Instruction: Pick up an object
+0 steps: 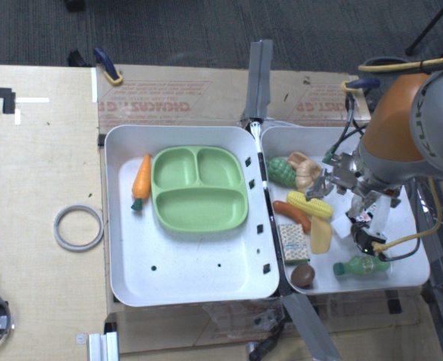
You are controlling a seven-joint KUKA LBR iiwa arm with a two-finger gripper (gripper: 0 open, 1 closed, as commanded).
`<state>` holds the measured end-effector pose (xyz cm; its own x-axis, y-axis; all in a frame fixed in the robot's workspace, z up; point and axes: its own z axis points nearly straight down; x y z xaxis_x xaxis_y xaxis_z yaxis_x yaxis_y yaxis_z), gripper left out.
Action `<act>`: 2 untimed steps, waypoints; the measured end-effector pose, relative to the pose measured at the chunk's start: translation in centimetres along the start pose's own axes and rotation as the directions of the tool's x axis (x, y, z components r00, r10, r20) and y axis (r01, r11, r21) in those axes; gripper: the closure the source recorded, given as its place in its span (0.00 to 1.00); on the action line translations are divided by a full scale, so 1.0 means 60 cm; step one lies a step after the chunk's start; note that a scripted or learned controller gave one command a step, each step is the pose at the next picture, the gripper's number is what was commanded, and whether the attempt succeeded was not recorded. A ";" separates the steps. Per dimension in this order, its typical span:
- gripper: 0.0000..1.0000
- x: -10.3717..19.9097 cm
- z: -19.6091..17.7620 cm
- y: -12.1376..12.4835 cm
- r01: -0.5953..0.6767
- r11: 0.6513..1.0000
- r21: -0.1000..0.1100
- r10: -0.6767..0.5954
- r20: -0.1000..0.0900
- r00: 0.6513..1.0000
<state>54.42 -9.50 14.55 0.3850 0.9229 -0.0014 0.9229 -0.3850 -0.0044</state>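
My claw (pixel 320 189), its grip state unreadable from above, hung just right of the corn cob (pixel 309 204) in the right bin (pixel 402 277), the cob's long axis running left-to-right, slightly downward.

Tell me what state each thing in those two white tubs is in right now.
Green divided plate: upright in the left bin, nothing in it.
Carrot: lying beside the plate's left edge.
Corn cob: lying in the right bin.
Green bottle: on its side, front right.
Brown ball: resting in the bin's front corner.
Hand: low over the right bin, holding nothing I can see.
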 end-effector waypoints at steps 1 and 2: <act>0.00 -0.021 0.073 -0.026 0.193 0.981 -0.006 -0.193 -0.002 0.981; 0.00 -0.016 0.090 -0.020 0.291 0.957 -0.003 -0.291 0.000 0.957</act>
<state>52.89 -9.94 9.17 0.0993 0.9951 0.0002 0.9951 -0.0993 -0.0018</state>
